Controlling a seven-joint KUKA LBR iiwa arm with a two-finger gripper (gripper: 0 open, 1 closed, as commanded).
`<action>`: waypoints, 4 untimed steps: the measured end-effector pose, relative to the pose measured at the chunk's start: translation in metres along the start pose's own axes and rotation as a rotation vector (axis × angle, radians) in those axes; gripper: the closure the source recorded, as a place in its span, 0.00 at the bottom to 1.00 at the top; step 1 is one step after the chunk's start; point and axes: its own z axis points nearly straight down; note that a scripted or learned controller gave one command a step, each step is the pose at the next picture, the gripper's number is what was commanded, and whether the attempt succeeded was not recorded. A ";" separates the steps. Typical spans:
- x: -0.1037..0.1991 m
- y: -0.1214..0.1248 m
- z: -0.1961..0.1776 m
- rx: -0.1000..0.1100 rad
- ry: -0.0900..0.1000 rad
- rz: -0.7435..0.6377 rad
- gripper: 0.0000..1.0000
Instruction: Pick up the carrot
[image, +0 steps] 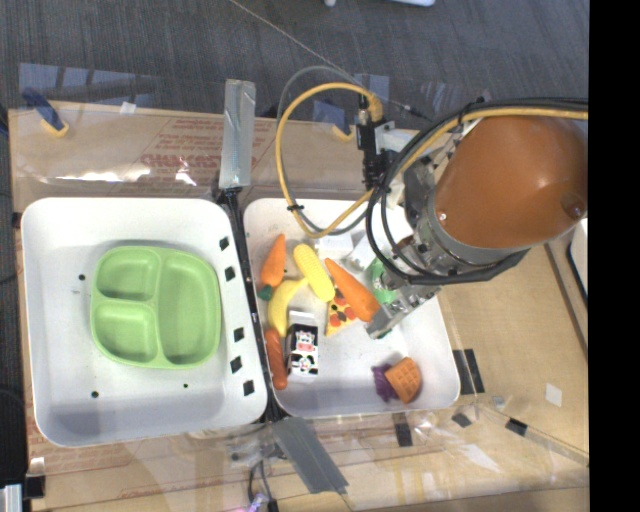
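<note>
the gripper (385, 318) hangs low in the right bin (345, 392), fingers too hidden to tell apart or together, tip just beside the carrot (352, 286) at its ten o'clock. bare bin floor lies toward six o'clock. at nine o'clock, the left bin (50, 330) holds one green divided plate (157, 305).

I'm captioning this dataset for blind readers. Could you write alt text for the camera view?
The arm's end effector hangs over the right bin beside an orange carrot amid toy food. The left bin holds a green divided plate.
</note>
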 end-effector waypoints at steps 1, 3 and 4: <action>0.028 -0.071 0.138 -0.019 -0.018 0.003 1.00; 0.033 -0.061 0.187 -0.007 -0.010 -0.419 1.00; -0.033 -0.021 0.050 0.001 -0.001 -0.492 1.00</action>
